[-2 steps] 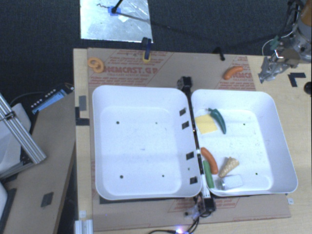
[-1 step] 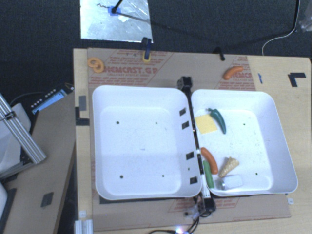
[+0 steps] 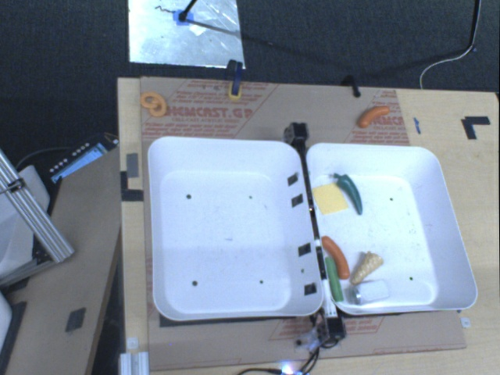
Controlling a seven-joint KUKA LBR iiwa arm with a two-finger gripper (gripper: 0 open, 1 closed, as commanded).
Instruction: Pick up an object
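Along the right bin's (image 3: 449, 209) left wall sit the pickable items: yellow block (image 3: 330, 199), dark green pepper (image 3: 349, 191), orange carrot (image 3: 335, 255), green bean (image 3: 334, 280), cone (image 3: 366, 268). Clustered, so tight approach. Claw state: can't tell.

board (image 3: 205, 112) | red print, roughly "HEMCAST. G P" | other print unreadable
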